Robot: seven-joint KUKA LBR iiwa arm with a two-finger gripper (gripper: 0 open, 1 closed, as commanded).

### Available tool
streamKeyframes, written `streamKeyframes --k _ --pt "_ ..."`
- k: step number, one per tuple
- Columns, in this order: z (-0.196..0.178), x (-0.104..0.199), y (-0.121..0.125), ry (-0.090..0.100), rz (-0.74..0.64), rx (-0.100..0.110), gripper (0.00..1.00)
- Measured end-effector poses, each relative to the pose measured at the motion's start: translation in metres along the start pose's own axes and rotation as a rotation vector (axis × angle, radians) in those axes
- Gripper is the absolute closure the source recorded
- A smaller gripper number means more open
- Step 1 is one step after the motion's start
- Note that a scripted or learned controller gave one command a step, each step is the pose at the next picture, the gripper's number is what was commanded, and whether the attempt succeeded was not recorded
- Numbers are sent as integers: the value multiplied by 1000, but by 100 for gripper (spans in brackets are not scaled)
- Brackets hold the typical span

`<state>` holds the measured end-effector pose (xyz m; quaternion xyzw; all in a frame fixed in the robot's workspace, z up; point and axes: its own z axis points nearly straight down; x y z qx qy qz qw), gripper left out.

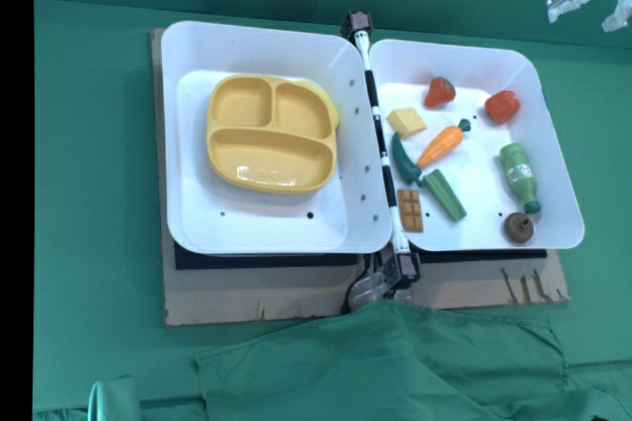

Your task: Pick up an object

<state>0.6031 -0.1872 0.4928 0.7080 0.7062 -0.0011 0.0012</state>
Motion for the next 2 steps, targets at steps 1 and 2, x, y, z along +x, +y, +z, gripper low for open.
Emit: streamKeyframes --k 1,2 --pt "-97 48 9 -1 -4 -14 0" --pt "-73 -3 41 -2 6 -1 0"
